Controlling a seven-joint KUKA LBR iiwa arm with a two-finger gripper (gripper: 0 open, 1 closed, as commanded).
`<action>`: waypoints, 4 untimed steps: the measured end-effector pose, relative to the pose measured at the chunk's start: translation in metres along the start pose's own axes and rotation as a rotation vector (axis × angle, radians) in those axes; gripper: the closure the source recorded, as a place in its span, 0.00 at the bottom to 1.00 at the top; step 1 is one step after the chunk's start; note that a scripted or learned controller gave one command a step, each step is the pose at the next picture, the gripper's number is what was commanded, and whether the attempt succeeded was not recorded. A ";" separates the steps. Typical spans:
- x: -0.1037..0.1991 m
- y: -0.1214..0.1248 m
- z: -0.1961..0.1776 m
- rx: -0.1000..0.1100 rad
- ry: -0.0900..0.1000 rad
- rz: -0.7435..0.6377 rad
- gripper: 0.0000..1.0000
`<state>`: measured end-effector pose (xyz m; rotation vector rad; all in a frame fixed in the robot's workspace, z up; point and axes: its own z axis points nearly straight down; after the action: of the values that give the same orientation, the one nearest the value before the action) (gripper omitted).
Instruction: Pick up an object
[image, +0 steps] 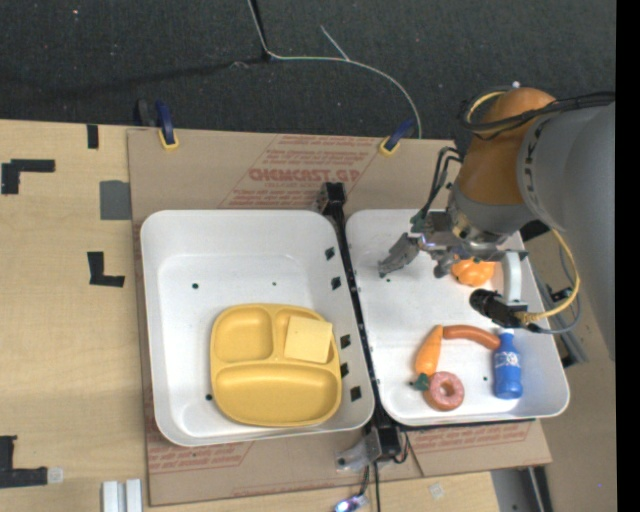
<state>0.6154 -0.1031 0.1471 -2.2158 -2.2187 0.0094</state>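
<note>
2 bins (170, 250) | 1 yellow tray (250, 385) | 1 blue bottle (507, 367) | 1 donut (444, 391) | pincer (420, 255) spread, holding nothing

Arm (560, 160) cut off by right edge, upper links out of frame. Orange object (472, 270) in right bin (400, 390) mostly hidden under wrist, shape unreadable. Gripper (420, 255) seen from above, finger gap unclear. Red sausage-like item (470, 335) partly overlapped by black cable fitting (495, 305). Blue bottle (507, 367) label too small to read. Cardboard print (300, 170) partly covered by bins.
</note>
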 end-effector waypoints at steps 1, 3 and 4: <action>0.000 -0.002 0.045 -0.001 0.000 0.001 0.00; -0.006 0.007 -0.021 -0.012 -0.001 0.000 1.00; -0.006 0.009 -0.063 -0.011 0.000 0.000 1.00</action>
<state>0.6254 -0.1086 0.2100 -2.2209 -2.2240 -0.0025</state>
